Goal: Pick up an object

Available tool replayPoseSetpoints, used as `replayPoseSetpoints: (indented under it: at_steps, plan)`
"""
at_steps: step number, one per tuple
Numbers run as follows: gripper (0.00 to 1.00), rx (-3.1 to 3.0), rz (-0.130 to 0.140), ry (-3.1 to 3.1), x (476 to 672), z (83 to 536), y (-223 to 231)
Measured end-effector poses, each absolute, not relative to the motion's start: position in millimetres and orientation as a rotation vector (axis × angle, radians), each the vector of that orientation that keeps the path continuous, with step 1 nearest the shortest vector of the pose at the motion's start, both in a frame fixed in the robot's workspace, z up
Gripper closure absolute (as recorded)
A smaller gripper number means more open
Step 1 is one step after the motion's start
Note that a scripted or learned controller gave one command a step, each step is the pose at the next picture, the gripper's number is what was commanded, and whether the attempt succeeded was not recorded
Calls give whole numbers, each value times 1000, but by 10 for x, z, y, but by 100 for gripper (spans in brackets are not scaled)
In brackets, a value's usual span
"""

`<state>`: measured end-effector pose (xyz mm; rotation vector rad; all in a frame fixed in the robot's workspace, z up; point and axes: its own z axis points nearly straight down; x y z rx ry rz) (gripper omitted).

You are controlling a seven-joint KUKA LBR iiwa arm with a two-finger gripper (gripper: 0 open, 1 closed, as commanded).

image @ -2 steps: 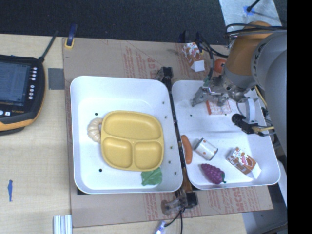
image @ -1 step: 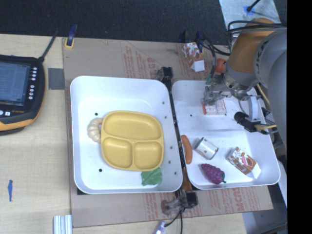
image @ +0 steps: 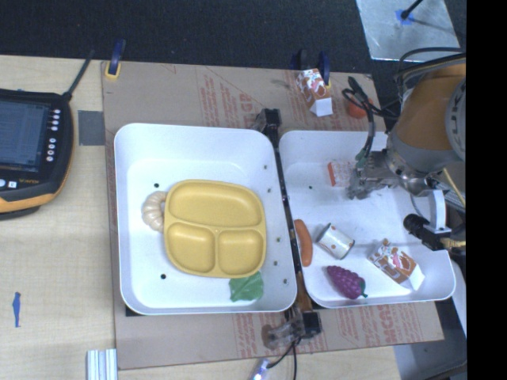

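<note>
My gripper (image: 362, 185) hangs low over the back of the right bin (image: 310, 153), at the end of the grey and orange arm (image: 428, 125). A small pink and white packet (image: 337, 172) lies just left of it, touching or nearly touching. Nearer the front lie an orange sausage-shaped piece (image: 303, 242), a silver can (image: 336, 241) on its side, a bunch of purple grapes (image: 346, 281) and a red and white carton (image: 394, 263). None of these is at the gripper.
The left bin (image: 135, 153) holds a yellow divided plate (image: 214, 226), a tan pastry (image: 153, 210) at its left and a green piece (image: 246, 287) at the front. A small carton (image: 314, 88) stands behind the bins. A handheld screen (image: 28, 149) lies far left.
</note>
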<state>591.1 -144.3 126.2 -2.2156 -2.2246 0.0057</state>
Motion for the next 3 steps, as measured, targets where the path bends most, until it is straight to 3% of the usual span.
replayPoseSetpoints:
  at_steps: [1,2,3]
  plan:
    - [0,-2215,5,-2224,5911,1261,-1440]
    - [0,-2219,-1,-2227,6575,996,-1947]
    - [100,-2213,-2,-2232,6583,1111,-1943]
